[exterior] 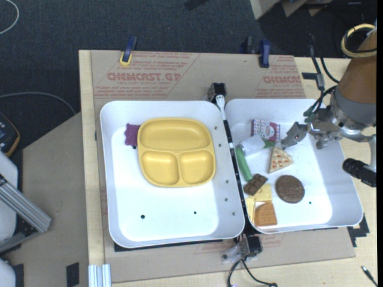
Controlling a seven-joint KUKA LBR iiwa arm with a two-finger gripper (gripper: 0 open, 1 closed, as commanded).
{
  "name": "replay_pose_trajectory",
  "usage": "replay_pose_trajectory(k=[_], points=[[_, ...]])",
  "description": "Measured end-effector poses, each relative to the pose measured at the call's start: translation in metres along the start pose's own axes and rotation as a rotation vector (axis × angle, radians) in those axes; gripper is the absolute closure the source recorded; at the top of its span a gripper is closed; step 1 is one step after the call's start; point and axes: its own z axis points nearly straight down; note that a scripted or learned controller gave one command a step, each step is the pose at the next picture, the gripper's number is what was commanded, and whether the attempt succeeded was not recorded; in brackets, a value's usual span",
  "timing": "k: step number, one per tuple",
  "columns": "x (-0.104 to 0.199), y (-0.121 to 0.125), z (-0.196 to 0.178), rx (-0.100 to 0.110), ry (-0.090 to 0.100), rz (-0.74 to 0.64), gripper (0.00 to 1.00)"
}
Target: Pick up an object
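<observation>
Gripper [294, 134] just above-right of pizza slice [279, 159], apart.

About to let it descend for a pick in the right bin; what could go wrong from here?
1. The toy food is crowded: the pizza slice, green tube and round cookie lie close together, so the gripper might nudge neighbours.
2. The cookie and the cracker look flat, so they may slip.
</observation>
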Motion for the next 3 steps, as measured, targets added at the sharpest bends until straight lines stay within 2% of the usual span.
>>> replay_pose_trajectory(k=[1, 2, 3], points=[[0.0, 0.003, -0.008, -0.015, -0.002, -0.003, 0.0], [-0.006, 0.0, 0.053, -0.008, -0.001, -0.002, 0.0], [-0.007, 0.01, 0.109, -0.009, -0.001, -0.003, 0.0]])
